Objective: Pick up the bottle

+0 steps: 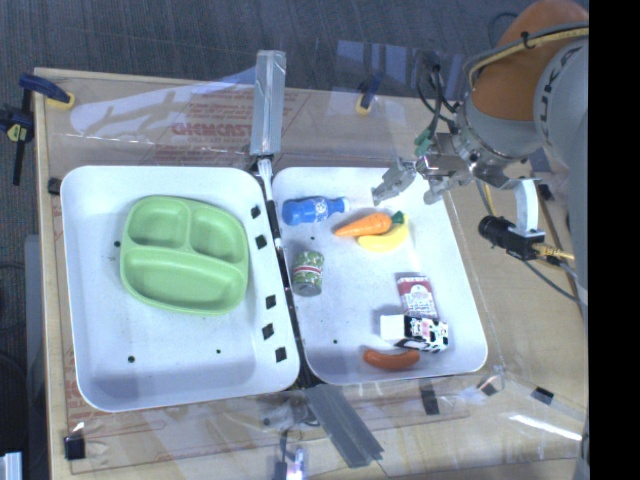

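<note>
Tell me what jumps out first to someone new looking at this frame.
Probably the green divided plate, alone in the left bin. Next, the clutter in the right bin: a blue bottle lying on its side at the far left corner, with a carrot just to its right. The gripper hangs over that bin's far right edge, holding nothing.

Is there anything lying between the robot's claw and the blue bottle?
The carrot lies just below that line; between gripper and bottle is bare white bin floor.
</note>
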`<state>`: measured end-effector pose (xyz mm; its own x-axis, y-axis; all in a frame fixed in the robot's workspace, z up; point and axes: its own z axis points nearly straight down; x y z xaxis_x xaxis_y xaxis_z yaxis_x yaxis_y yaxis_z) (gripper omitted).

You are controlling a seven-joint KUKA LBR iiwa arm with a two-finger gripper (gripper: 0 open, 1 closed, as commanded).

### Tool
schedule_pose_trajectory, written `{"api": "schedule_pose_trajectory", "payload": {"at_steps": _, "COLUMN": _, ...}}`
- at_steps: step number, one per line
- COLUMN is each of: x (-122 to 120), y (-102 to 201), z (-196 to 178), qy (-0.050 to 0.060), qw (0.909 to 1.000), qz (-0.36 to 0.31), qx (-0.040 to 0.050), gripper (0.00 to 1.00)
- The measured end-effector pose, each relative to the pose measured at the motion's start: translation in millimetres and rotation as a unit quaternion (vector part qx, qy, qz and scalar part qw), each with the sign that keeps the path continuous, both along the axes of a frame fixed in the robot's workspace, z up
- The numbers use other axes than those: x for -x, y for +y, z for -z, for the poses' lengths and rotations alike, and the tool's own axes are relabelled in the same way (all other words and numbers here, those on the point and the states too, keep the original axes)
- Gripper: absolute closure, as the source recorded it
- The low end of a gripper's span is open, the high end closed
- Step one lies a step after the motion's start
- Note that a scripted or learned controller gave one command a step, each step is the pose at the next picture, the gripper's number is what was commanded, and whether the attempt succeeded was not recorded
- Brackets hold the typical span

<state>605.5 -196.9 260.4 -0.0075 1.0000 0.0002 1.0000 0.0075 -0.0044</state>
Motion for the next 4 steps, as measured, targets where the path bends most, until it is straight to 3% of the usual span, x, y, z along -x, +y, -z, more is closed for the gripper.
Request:
{"api": "schedule_pose_trajectory", "payload": {"at_steps": 1, "x": -18.6, "y": 75.3, "z": 87.5, "qy": 0.0, "qw": 0.9948, "qz": -0.102, "qx": -0.0005, "gripper": 0.0}}
{"api": "schedule_pose_trajectory", "payload": {"at_steps": 2, "x": -23.7, "y": 80.6, "z": 152.7, "qy": -0.004, "qw": 0.9976, "qz": -0.07, "qx": 0.0022, "gripper": 0.0}}
{"api": "schedule_pose_trajectory", "payload": {"at_steps": 3, "x": -23.6, "y": 81.5, "z": 143.4, "qy": -0.003, "qw": 0.9974, "qz": -0.072, "qx": 0.0016, "gripper": 1.0}}
{"api": "schedule_pose_trajectory", "payload": {"at_steps": 4, "x": 7.8, "y": 53.8, "z": 168.8, "qy": 0.0, "qw": 0.9929, "qz": 0.119, "qx": -0.0003, "gripper": 1.0}}
